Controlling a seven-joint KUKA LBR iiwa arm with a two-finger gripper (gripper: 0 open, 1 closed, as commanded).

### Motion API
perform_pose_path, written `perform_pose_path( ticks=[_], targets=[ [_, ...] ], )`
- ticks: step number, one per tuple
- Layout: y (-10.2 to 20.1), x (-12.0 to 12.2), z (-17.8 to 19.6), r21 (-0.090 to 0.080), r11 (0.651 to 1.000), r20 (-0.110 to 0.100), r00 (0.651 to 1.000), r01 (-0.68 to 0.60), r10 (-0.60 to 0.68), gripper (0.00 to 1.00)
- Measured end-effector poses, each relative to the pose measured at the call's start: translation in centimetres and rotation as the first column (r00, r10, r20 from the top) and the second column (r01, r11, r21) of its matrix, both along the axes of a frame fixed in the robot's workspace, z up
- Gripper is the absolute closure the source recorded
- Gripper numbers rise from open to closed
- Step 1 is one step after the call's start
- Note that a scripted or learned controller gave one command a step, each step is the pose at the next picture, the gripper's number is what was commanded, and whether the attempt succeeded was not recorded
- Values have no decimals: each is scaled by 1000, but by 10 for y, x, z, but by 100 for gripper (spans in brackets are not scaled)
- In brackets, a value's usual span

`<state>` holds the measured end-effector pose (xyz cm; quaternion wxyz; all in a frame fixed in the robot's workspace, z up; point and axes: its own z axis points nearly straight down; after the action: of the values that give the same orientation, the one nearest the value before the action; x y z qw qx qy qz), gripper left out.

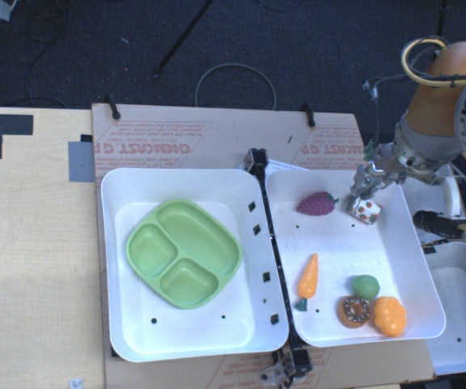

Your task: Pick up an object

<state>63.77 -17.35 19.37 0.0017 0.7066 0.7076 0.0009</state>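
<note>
I see the gripper at the far right corner of the right bin — right above a small white dice with red dots. I cannot tell its state. A purple toy lies just left of it.

bins: glossy white plastic | divided plate: matt green plastic | bench: pale wood

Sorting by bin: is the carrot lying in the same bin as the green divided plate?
No. The carrot lies in the right bin; the green divided plate lies in the left bin.
</note>
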Motion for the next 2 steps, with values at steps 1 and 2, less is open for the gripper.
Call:
perform_pose_path(
  ticks=[1, 2],
  targets=[
    [-4, 1, 43, 0, 1000, -1, 1000, 0, 0, 100],
    [44, -16, 52, 3, 1000, -6, 1000, -3, 3, 100]
  ],
)
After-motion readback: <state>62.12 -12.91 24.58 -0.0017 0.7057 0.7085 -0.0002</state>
